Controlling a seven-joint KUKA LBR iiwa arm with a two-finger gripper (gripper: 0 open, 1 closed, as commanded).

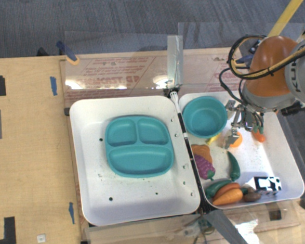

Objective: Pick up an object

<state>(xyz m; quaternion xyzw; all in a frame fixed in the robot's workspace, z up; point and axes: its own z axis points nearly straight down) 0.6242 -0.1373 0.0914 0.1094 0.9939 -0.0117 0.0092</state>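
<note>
A: Where is the gripper (240,130)?

B: Over the right bin (282,156), toward its 12 o'clock end, just at 3 o'clock from the teal bowl (204,116). The arm (274,68) with its orange band comes in from 2 o'clock.

A: Is it holding anything?

B: I cannot tell; the tips are too small and cluttered to judge. A small orange piece (235,140) lies right below it, and another orange bit (258,135) sits at its 3 o'clock.

A: What else is in that bin?

B: A purple toy (204,167) at 9 o'clock, a green pepper-like piece (233,165) near the middle, and toward 6 o'clock an orange carrot-like toy (228,194) touching a green one (218,185). A black-and-white block (268,184) lies at 5 o'clock.

A: And the left bin (90,165)?

B: It holds a teal divided plate (139,146), roughly central. Both bins rest on the table (27,153).
</note>
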